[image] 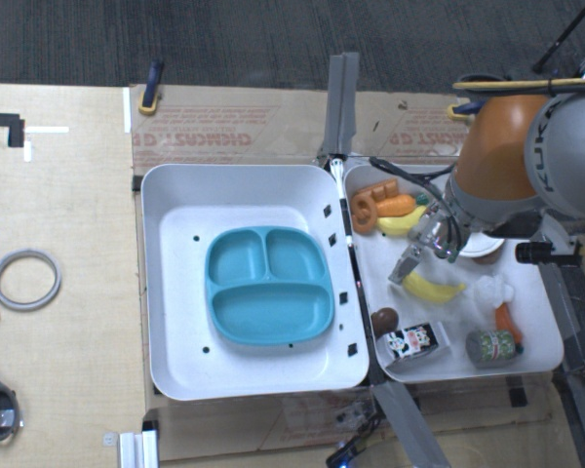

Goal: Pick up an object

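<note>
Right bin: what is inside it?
The right bin holds two yellow bananas, orange toy food, a brown piece, a black-and-white carton, a green can and a white dish. The arm covers its far right corner.

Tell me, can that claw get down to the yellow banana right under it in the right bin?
Probably yes. The claw hangs just above the yellow banana, nothing lies over the fruit, and the brown piece and cow-print carton sit apart from it.
</note>
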### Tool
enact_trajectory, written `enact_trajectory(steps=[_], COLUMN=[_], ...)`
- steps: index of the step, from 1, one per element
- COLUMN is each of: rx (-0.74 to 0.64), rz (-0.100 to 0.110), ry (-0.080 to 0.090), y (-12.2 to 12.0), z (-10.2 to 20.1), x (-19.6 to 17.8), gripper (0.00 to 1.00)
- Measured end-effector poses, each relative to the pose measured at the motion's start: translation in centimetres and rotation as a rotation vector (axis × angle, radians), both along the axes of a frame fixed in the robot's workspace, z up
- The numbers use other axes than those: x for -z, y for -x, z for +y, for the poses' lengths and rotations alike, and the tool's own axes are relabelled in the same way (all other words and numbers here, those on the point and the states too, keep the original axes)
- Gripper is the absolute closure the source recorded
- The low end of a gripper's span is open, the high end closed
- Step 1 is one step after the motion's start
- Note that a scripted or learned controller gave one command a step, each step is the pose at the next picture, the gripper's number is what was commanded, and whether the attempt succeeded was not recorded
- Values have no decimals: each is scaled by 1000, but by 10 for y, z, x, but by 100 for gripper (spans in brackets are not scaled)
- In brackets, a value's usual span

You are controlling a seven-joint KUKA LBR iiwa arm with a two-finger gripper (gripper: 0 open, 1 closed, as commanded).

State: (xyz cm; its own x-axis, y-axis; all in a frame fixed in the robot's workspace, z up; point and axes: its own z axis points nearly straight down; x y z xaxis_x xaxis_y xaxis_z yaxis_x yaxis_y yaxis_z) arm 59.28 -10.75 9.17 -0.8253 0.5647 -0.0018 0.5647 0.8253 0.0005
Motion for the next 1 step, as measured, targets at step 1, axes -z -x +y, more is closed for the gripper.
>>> enact_trajectory(steps=[1], rx=[-3], rz=[-3], ry=[2], y=[-1], z=[0], x=[-10], gripper=[100])
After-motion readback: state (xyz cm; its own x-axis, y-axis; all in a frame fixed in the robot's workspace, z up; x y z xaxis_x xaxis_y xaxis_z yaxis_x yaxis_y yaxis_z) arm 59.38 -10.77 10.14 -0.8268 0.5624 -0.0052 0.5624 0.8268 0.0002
